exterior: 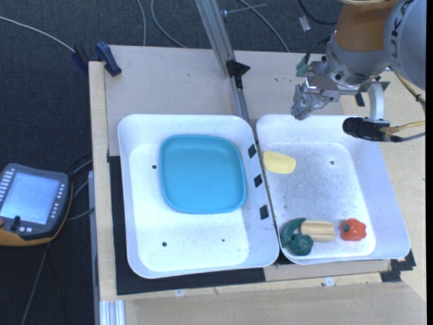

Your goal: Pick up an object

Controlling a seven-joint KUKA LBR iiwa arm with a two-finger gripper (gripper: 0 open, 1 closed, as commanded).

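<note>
My gripper (302, 110) hangs over the far left rim of the right bin (379, 175), with nothing visible between its fingers. A yellow, lemon-like piece (279, 162) lies in the right bin's near-left part, just below and left of the gripper. Along that bin's front edge sit a green vegetable (296, 237), a tan cylinder (318, 231) joined to it, and a red pepper-like piece (352, 229). In the left bin (135, 181) rests a blue square plate (203, 173).
A slanted metal pole (220, 39) runs down to the gap between the bins. Black cables lie on the dark floor behind. A handheld pendant (30, 205) sits off the bench at the left. A blue clamp (108, 58) grips the bench's far-left corner.
</note>
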